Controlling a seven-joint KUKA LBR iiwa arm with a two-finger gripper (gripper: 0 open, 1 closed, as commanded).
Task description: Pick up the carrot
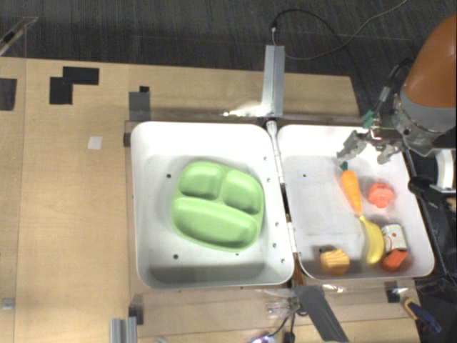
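Bench (64, 191): a light wooden surface is seen, carrying two shallow white bins side by side.
Left bin (153, 263): a green divided tray (216, 204) is held in its middle; nothing of the task is located here.
Right bin (307, 199): all the small items and the task's thing are contained here.
Arm (430, 77): it is seen entering from the right, with the orange band above the grey wrist, positioned over the far right corner of the right bin.
Claw (367, 146): the two fingers are seen spread moderately apart, one toward the bin's middle and one toward its right wall. Nothing is seen between them. No item is touched as far as can be told; the claw appears to be above the bin floor, though its height cannot be judged exactly.
Carrot (350, 191): it lies flat on the floor of the right bin, its long axis running roughly toward the camera, its green end nearest the claw. It is located just beside and in front of the nearer finger.
Banana (370, 240): it lies just in front of the carrot's tip, near enough to be disturbed by a careless grasp.
Pink item (381, 195): it is placed right of the carrot, apart from it.
Other items: a yellow block (334, 261) and a small orange-and-white object (393, 249) are at the front of the bin.
Progress: the approach is judged nearly complete. Alignment over the carrot, descent, closing and lifting are left to be done.
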